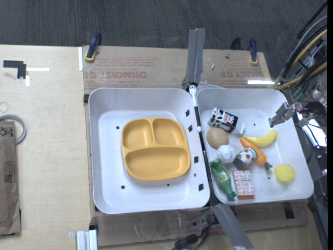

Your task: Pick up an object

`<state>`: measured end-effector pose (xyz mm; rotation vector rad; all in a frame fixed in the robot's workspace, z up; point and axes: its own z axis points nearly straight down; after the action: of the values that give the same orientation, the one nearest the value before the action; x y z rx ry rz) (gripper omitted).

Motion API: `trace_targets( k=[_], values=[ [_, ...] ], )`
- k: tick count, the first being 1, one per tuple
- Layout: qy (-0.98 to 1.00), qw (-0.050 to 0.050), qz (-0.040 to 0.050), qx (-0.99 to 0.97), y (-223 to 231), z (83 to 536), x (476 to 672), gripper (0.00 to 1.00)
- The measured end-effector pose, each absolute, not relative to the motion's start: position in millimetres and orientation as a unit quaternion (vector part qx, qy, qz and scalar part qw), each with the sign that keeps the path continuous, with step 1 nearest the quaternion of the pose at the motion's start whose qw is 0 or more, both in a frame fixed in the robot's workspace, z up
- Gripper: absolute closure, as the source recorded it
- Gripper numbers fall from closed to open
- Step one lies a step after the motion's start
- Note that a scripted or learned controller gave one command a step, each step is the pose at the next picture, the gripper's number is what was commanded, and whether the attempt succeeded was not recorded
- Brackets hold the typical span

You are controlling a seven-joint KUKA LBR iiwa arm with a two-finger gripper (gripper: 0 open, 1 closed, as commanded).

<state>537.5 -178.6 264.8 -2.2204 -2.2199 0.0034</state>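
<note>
grey tool (281,114) | opening: cannot tell | over right bin (291,191) | near banana (261,138)

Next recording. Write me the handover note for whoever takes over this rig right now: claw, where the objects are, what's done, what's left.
Claw: at the right bin's far right rim, above the bin floor, nothing visibly between its fingers; open or shut cannot be told.
Objects, all in the right white bin: black-and-white milk carton, brown bread roll, yellow toy banana, orange toy carrot, small white bottle, green bottle, red-and-white box, yellow lemon.
Left white bin: yellow divided plate.
Done: nothing lifted.
Left: pick up an object; the banana lies nearest the claw.
</note>
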Motion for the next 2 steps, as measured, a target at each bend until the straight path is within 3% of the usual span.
trace_targets(
  k=[1,2],
  values=[
    [-0.702,0.0,0.0014,-0.712,-211.0,188.9,565.6,0.0],
    [-0.719,0.004,-0.001,-0.695,-210.7,93.7,576.5,0.0]
  ],
)
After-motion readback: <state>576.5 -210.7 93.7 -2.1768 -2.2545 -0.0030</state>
